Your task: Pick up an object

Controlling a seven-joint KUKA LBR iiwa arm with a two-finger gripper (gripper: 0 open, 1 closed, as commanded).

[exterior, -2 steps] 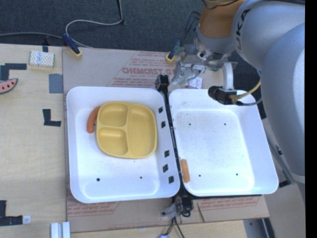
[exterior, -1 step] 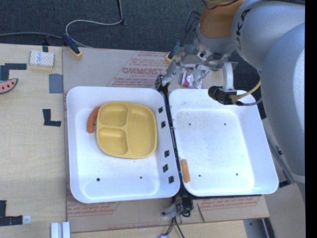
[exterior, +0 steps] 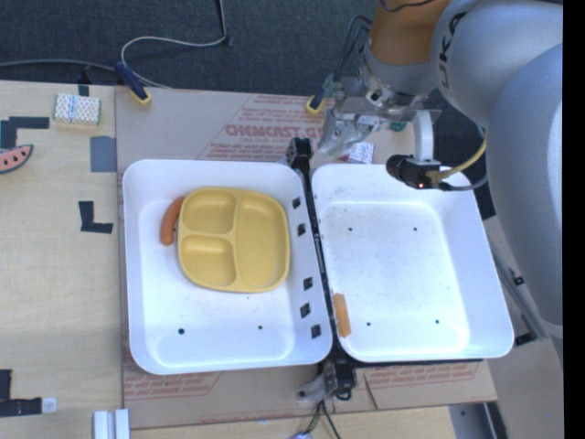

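Observation:
A yellow divided plate (exterior: 233, 240) lies in the left bin (exterior: 151, 337). An orange sausage-shaped piece (exterior: 169, 222) rests against the plate's left rim. Another small orange piece (exterior: 341, 315) lies at the left wall of the right bin (exterior: 457, 337), near its front. My gripper (exterior: 340, 141) hangs over the far left corner of the right bin, above the rim where the two bins meet. It is well apart from the plate and from both orange pieces. I see nothing in its grasp.
The grey arm (exterior: 512, 71) fills the upper right and overhangs the right bin's right side. Black clips (exterior: 304, 236) line the seam between the bins. A small patterned block (exterior: 77, 109) and a watermelon-slice toy (exterior: 13, 158) lie on the bench at far left.

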